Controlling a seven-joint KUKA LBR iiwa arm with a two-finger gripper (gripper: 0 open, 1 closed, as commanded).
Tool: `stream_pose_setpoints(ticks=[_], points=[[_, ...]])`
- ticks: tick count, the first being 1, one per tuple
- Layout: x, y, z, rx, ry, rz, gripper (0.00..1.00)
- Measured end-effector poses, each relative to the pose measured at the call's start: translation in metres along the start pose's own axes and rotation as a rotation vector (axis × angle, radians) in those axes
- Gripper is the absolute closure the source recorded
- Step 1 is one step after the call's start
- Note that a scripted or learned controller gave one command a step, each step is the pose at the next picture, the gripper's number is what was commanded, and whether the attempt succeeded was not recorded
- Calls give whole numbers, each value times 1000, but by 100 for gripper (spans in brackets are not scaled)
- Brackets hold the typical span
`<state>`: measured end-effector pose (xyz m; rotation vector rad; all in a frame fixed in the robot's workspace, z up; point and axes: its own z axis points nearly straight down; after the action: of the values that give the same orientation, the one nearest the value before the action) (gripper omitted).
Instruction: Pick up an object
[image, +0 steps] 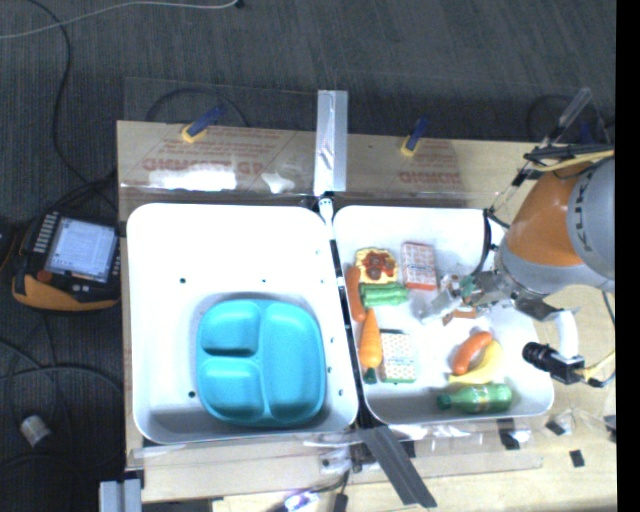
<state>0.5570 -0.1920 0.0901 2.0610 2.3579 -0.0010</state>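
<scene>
The right bin (460, 222) holds several toy foods. A pizza slice (377, 263) and a red-and-white box (418, 265) lie at its back. In front of them are a green cucumber (385, 295), a carrot (370, 340) and a small patterned packet (397, 357). An orange sausage (473, 350), a yellow banana (480, 372) and a green bottle (475, 398) lie at the front right. My gripper (452, 297) is low in the middle of this bin, just right of the cucumber and below the box. A small reddish piece (463, 314) shows right under it.
The left bin (170, 240) carries a blue divided plate (262, 360). The grey arm with its orange band (545, 228) crosses the right bin's right wall. A handheld device (70, 258) lies on the floor to the left. Clamps and cables sit at the bench edges.
</scene>
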Motion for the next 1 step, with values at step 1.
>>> stream_pose_setpoints(ticks=[1], points=[[2,2,-10,-4,1,-2,100]])
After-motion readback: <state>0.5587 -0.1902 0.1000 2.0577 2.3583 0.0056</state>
